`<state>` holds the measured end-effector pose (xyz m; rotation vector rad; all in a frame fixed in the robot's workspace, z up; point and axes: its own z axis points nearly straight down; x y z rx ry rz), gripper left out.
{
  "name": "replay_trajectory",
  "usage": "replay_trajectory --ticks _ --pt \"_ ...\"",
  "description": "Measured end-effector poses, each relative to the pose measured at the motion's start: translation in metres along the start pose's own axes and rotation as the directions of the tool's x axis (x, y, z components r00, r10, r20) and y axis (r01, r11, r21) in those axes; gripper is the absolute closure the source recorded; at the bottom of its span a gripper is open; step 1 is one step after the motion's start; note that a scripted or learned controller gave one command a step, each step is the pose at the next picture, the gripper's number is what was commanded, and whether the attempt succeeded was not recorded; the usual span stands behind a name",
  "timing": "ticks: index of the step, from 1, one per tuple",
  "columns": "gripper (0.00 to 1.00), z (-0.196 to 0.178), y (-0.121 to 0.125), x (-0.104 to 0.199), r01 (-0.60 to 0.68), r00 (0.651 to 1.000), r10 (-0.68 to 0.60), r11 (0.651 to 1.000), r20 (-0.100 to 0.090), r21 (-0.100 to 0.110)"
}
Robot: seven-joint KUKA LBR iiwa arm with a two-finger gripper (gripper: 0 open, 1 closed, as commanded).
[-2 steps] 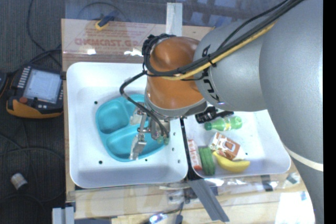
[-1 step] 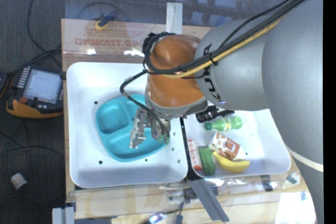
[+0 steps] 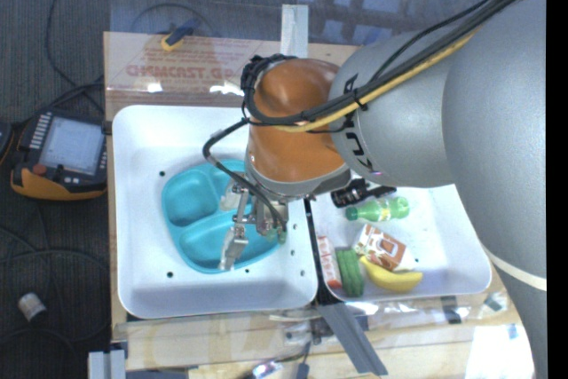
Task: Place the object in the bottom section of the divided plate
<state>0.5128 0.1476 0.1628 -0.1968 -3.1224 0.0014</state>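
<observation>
Claw: the gripper hangs over the lower right part of the divided plate, in the left bin. Its metal fingers point down toward the plate's bottom section
Opening: the fingers look a little apart, but how far open they are I cannot tell, because the wrist covers them from above
Held or touched: a small green thing shows just beside the fingers, near the plate's right edge. I cannot tell if it is between the fingers or only lies next to them, and what it is stays too small to say
Plate: turquoise, with three sections, it lies flat in the middle of the left bin; the two upper sections and the left part of the bottom section are bare
Edges: the claw is near the wall between the two bins, and the plate's right rim is under it
Open room: white floor shows left of the plate and below it, well apart from the claw
Right bin: a green bottle, a small carton, a banana and a cucumber lie close together near its front
Arm: it comes in from the right and covers the far part of the right bin
</observation>
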Motion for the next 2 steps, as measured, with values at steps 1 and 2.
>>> replay_trajectory --ticks 1,2 --pt "0.0 0.003 0.03 -0.081 -0.031 1.0 0.031 1.0 0.007 -0.001" --pt "0.0 -0.065 0.029 -0.062 0.292 0.956 -0.292 0.956 0.01 0.003"
